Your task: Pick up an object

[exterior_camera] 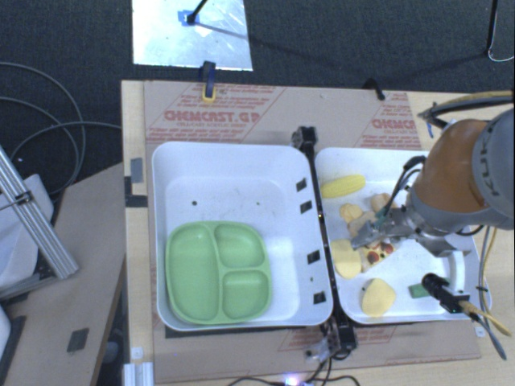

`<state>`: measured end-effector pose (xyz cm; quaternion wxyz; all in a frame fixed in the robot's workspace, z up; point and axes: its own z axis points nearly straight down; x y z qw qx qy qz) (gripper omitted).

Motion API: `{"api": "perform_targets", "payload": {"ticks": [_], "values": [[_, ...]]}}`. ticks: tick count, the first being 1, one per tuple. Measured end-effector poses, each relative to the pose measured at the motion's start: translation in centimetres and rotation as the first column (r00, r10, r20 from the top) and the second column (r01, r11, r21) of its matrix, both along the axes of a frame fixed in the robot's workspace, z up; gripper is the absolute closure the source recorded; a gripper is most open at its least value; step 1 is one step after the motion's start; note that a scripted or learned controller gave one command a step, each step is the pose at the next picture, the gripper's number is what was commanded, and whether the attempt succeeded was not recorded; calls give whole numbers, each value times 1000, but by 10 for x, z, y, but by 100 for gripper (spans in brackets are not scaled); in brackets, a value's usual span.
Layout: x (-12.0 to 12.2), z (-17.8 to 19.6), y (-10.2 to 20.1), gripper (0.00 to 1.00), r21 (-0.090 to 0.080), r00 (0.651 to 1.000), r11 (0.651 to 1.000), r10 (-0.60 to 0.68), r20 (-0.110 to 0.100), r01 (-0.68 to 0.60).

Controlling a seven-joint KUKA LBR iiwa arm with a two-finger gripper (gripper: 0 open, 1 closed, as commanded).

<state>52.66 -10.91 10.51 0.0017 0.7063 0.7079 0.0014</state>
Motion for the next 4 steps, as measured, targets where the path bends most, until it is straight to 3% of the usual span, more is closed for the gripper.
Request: {"api": "perform_targets", "payload": {"ticks": [1,2,3,4], "values": [[-23,-18,6,0,-1,1000,1000,-3,6,3],[69,-9,-49,0,-5,1000,1000,1,8,-1],[66,-15,-12,0,-10,1000,1000,2,12,-2],[3,-16,-23,0,-4,1000,1000,-2,13,2]]}}
